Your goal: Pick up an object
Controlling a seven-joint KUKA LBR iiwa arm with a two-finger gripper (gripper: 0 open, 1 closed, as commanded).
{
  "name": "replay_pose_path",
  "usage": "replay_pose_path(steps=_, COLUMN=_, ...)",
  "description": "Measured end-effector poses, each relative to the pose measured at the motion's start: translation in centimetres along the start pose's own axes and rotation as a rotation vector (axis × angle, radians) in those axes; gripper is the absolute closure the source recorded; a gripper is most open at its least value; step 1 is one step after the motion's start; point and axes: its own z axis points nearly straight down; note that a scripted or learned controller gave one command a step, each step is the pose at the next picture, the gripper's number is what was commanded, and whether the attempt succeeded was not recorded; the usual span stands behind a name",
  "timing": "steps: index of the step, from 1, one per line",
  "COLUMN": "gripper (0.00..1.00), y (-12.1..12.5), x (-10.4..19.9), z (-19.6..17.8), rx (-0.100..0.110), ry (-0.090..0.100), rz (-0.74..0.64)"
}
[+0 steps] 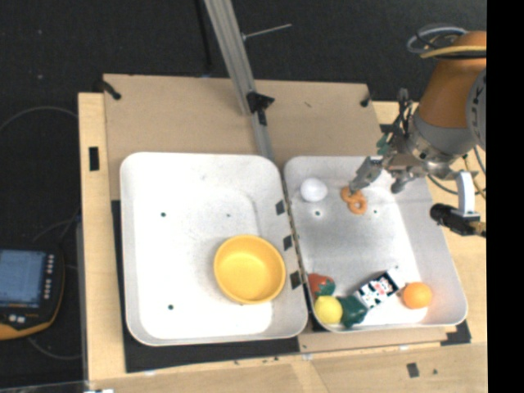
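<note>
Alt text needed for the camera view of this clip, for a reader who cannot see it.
A grey arm with an orange band reaches in from the right, its gripper open just above a small orange ring in the right bin, beside a white ball. Small objects cluster along that bin's near edge; the left bin holds a yellow bowl.

Tan wooden bench [188, 113] carries 2 shallow white bins side by side: left bin [164, 195] & right bin [426, 260], edges touching. A metal pole [233, 51] rises from the bench behind them.
</note>
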Motion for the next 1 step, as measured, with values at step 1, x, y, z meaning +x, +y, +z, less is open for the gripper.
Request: replay_pose_path(steps=1, gripper=0.0, y=-0.37, x=-0.49, z=4.34, rx=-0.001, ry=0.0, rz=0.002)
